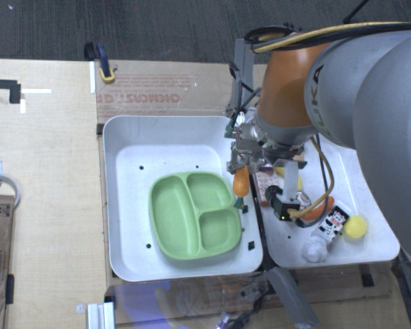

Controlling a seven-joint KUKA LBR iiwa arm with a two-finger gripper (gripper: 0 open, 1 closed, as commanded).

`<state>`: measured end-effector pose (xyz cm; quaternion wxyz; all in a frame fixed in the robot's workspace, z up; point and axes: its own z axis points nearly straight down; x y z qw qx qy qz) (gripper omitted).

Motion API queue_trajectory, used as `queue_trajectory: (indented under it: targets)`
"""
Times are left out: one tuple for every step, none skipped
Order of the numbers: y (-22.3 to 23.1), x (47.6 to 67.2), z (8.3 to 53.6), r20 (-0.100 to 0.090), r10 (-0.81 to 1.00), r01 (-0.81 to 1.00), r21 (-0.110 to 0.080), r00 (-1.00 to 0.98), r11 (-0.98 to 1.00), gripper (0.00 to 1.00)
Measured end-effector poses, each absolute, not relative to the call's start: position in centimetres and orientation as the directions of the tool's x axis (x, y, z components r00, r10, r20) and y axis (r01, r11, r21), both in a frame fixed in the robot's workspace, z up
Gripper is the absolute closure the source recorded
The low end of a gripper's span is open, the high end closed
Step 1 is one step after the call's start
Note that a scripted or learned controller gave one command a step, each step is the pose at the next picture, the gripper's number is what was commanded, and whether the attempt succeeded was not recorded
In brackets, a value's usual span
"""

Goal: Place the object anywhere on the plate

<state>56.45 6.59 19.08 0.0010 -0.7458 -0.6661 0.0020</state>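
Observation:
A light green plate [192, 214] with three compartments lies in the left white bin [123, 156]. My gripper [241, 164] hangs over the divide between the two bins, just off the plate's upper right edge. It is shut on a small orange carrot-shaped object [240, 182], which points down from between the fingers. The object's lower tip is level with the plate's right rim and beside it, not on it. The grey arm with its orange band [288, 88] hides much of the right bin.
The right bin [370, 249] holds a yellow ball [355, 227], a white and red item [335, 220], a clear bottle-like piece [314, 251], an orange item [320, 208] and a printed packet [265, 184]. Cables loop beside the wrist. Cardboard lies behind the bins.

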Motion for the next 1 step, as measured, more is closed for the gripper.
queue_trajectory:
  targets:
    - [6.54, 56.46, 19.09, -0.002, 0.994, 0.994, -0.004, 0.114, -0.114, 0.00]
